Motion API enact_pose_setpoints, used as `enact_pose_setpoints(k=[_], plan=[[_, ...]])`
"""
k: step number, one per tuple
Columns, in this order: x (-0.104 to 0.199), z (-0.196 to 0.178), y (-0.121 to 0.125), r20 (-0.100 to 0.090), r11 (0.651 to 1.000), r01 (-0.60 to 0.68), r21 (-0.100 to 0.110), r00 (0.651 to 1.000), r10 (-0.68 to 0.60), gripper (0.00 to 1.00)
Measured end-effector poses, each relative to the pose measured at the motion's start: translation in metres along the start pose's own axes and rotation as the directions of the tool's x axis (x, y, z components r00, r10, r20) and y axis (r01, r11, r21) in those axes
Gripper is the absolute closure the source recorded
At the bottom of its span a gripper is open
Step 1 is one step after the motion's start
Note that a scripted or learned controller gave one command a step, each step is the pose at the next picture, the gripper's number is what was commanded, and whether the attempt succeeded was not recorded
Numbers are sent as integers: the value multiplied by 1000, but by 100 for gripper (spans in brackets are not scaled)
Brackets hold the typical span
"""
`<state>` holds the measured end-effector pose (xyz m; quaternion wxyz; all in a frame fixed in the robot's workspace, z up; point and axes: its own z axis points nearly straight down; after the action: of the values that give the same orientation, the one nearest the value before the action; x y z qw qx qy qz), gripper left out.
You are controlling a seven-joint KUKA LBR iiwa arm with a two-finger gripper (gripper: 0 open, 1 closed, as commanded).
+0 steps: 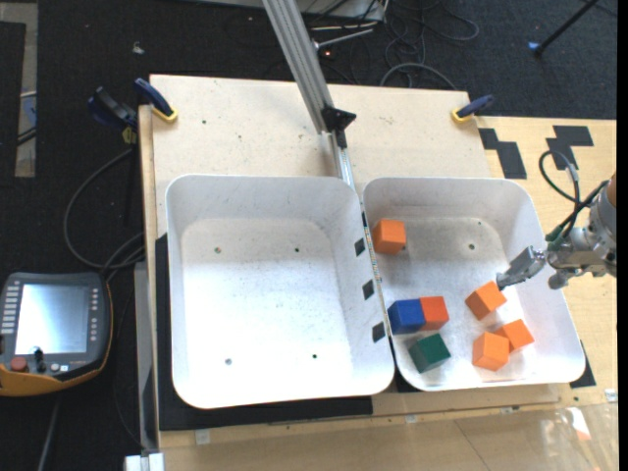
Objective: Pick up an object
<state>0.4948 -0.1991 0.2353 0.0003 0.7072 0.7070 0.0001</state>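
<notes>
Setting: Pale wooden bench [255,126] is seen from above at a slant, over a dark floor strewn with cables; a control pendant [51,334] lies at 9 o'clock.
Bins: two shallow white bins are set side by side; the left bin [186,263] is at 8 o'clock, the right bin [520,204] at 4 o'clock.
Blocks: all are held in the right bin. One orange cube [391,235] is set alone toward the bin's 11 o'clock. A blue block [405,315] is touched by a small orange one [434,311], with a dark green cube [429,351] just below. Three more orange cubes are clustered at 4 o'clock: one [485,300] just beside the tool, two [492,350] [518,335] touching each other.
Tool: the gripper [518,268] is reached in from 3 o'clock, over the bin's right side; whether it is apart or together cannot be told, and nothing is seen clamped in it.
Handling: the cubes are judged light, stiff and unbreakable, probably foam or wood, with flat faces.
Hold: two opposite flat faces are best taken; the lone orange cube is judged easiest, since its sides are free of neighbours.
</notes>
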Motion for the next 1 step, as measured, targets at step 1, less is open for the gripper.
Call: enact_pose_setpoints(k=[1], plan=[[-25, 78, 61, 1, 1000, 4, 3, 1000, -4, 0]])
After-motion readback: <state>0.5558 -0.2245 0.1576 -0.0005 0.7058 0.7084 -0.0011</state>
